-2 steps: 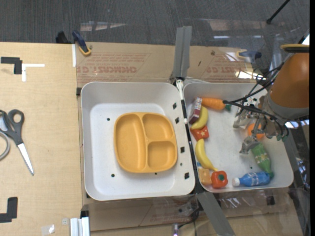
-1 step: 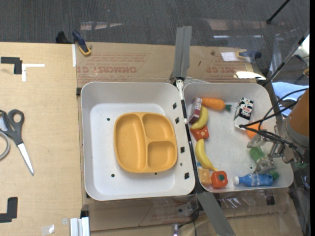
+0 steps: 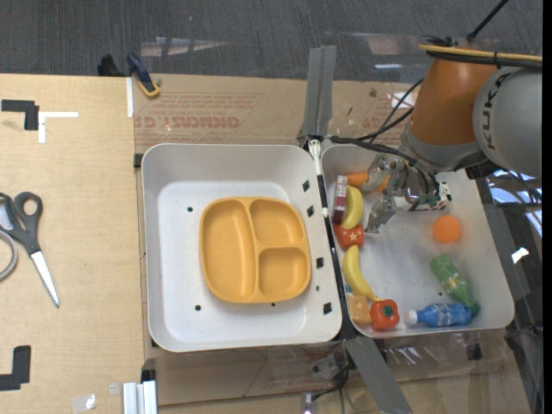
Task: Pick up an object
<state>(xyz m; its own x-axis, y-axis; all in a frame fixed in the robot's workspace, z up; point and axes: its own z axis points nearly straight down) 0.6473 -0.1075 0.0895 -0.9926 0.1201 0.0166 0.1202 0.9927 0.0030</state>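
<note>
Camera view, largest first: worktop [image 3: 60,335], pale wood, carries two white bins side by side. Left bin [image 3: 164,317] holds one yellow divided plate [image 3: 255,250], three compartments, nothing on it. Right bin [image 3: 496,257] holds the pickable clutter.

One arm [image 3: 466,102], grey with orange band, reaches in from the right over the right bin's upper half. One gripper [image 3: 388,203] hangs low near the bin's upper left; fingers look slightly apart with nothing between them, so open and unloaded as far as I can see.

Count in right bin: two bananas, one upper banana [image 3: 354,207] by the left wall, one lower banana [image 3: 355,272] below it; one orange ball [image 3: 447,228]; one green bottle [image 3: 452,279]; one blue-label bottle [image 3: 442,316]; one tomato-like red item [image 3: 384,314]; one red piece [image 3: 348,235] between the bananas; one small can-like item [image 3: 341,187], unclear.

Off the bins: one pair of scissors [image 3: 30,240], one blue clip [image 3: 142,76].

Step, my read: approach, no grasp yet. Nearest candidate is the upper banana, just beside the gripper. Next move calls for centring over one item, then descending and closing.
</note>
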